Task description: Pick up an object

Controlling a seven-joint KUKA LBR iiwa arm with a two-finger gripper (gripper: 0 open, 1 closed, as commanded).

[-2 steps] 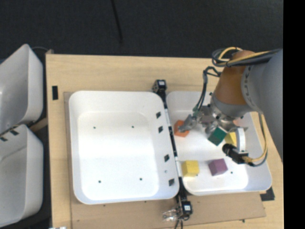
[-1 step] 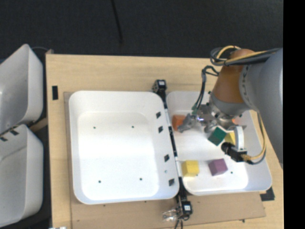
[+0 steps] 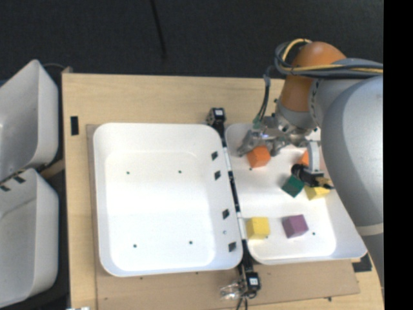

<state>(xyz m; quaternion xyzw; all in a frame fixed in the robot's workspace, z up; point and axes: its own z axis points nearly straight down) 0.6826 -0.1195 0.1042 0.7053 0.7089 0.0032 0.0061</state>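
1. Orange block (image 3: 259, 157): small, cube-like, in upper left part of right bin (image 3: 322, 250), directly under gripper (image 3: 261, 142); grip not discernible.
2. Green block (image 3: 292, 186): dark green, turned diagonally, mid-bin, just left of a yellow piece.
3. Yellow piece (image 3: 317, 192): small, partly hidden by the arm, touching or just beside green block.
4. Yellow cube (image 3: 259, 228): flat on bin floor, near lower left edge, close to divider.
5. Purple cube (image 3: 295, 225): flat, slightly rotated, just right of yellow cube, apart from it.
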